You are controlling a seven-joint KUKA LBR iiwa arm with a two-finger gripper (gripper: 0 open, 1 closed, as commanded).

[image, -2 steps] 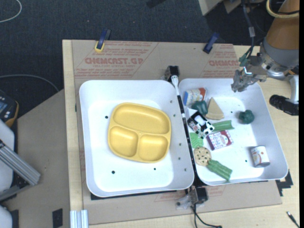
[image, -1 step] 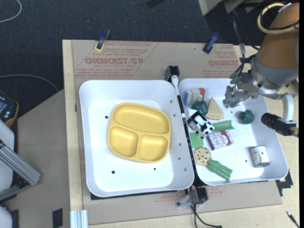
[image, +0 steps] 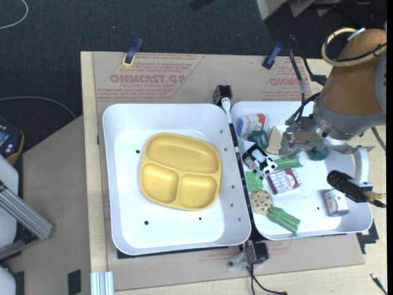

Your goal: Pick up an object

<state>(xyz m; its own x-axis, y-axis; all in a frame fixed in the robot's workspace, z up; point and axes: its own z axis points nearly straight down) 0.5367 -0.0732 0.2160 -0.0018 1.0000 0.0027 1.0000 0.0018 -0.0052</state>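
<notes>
My gripper (image: 294, 142) hangs over the upper middle of the right bin (image: 316, 224), at the end of the grey and orange arm (image: 353, 82) that comes in from the right. Just below it lies a thin green strip (image: 286, 163). A black-and-white patterned piece (image: 257, 161) and a teal item (image: 258, 139) sit to the gripper's left. A maroon packet (image: 283, 181) lies below the strip. I see nothing held between the fingers.
The left bin (image: 123, 220) holds a yellow divided plate (image: 180, 171). Also in the right bin are a white, blue and orange pack (image: 252, 125), a round cookie (image: 261, 201), a green pickle-like piece (image: 284, 219) and a small can (image: 335, 203).
</notes>
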